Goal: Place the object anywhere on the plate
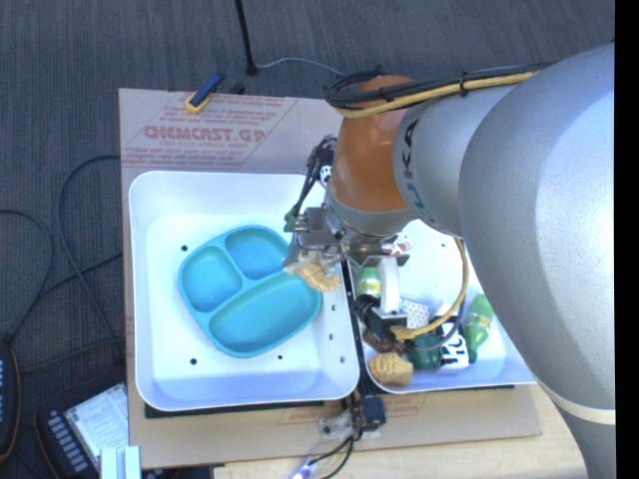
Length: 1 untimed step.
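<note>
A blue three-compartment plate (245, 292) lies in the left white bin (165, 367). My gripper (312, 262) hangs at the plate's right edge, near the divide between the two bins. A tan, bread-like object (319, 276) sits right under the fingers, over the plate's right rim; whether it is pinched or just resting there is hard to tell. The grey arm with its orange band (369, 168) covers much of the right bin.
The right bin (439, 252) holds several small items: a green piece (367, 283), a tan pastry-like piece (391, 369), a green one (479, 317) at the far right and a dark green and white one (444, 350). Cables run along the bin divider.
</note>
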Each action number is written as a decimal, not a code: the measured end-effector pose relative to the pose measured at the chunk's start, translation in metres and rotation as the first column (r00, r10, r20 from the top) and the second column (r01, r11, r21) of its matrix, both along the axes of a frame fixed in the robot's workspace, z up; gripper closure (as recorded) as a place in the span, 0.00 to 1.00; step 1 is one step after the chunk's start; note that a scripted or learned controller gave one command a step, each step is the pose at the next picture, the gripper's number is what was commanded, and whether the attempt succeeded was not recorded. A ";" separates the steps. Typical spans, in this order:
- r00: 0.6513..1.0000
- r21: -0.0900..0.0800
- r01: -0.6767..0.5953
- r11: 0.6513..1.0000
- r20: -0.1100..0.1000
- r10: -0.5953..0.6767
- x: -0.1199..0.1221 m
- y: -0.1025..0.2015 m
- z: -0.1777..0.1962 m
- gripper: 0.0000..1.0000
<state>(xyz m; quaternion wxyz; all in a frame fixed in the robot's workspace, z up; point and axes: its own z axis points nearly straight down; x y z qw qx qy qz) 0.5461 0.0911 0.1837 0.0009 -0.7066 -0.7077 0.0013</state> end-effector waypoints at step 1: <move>1.000 0.000 0.000 1.000 0.000 0.000 0.000 0.000 0.000 0.00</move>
